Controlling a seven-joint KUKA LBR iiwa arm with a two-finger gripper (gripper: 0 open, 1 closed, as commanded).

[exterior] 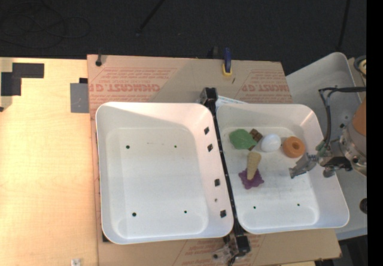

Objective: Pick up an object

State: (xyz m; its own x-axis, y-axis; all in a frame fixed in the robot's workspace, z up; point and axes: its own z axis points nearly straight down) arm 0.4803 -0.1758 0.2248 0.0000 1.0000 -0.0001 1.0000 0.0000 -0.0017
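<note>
Your claw (302, 166) sits near the right bin's (287, 223) right edge; I cannot tell its state. It may nudge the orange ring (293, 147) away.

Claw (301, 167) over right bin (323, 214); orange ring (293, 147) near

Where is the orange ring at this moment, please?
In the camera view, the orange ring lies in the right bin, near its right side, just right of the white ball and close to the gripper.
</note>
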